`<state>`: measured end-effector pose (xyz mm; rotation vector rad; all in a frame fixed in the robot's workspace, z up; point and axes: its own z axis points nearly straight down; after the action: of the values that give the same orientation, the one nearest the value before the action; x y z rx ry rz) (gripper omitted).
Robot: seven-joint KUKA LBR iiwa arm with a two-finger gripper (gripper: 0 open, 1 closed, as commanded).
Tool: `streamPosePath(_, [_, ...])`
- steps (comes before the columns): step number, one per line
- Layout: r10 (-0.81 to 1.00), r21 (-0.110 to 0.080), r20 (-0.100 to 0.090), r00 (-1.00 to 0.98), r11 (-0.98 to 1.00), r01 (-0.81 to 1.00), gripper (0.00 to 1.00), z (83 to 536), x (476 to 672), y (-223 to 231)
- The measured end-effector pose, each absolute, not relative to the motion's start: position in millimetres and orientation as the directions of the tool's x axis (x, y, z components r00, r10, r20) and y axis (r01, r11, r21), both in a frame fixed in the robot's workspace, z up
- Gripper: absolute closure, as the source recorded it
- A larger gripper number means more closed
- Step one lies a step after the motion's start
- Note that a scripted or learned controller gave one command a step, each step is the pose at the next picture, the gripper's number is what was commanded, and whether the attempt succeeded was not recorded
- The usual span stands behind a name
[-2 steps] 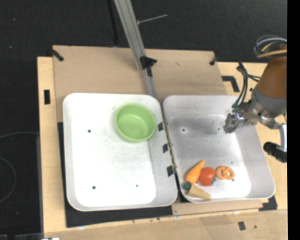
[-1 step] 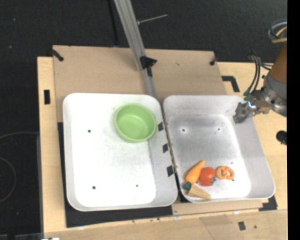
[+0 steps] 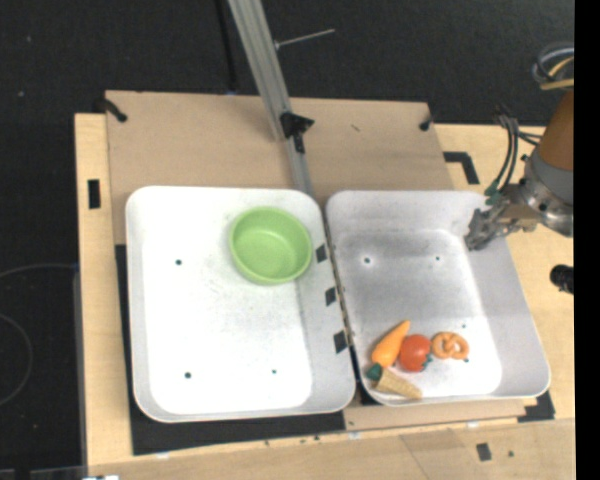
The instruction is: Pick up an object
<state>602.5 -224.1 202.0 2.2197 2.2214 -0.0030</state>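
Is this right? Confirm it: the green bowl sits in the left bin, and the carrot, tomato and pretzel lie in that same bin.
Not quite. The green bowl is in the left bin, but the carrot, tomato and pretzel lie in the right bin, as the camera view shows.

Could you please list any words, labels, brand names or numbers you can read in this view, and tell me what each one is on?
There is no readable text.
The two shallow white bins bear only small dark dots, not print.
The round green plastic bowl, the orange toy carrot, the red toy tomato and the orange pretzel-shaped toy carry no labels.
The grey two-finger gripper shows no legible marking.
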Motion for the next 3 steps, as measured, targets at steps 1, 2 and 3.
streamPosePath(1, [1.000,0.001,-0.001,-0.002,0.002,1.000,1.00,209,589.3,-167])
streamPosePath(2, [1.000,0.001,0.000,-0.003,0.003,1.000,1.00,221,570.8,-116])
streamPosePath(3, [1.000,0.000,0.001,-0.006,0.006,1.000,1.00,220,556.7,-74])
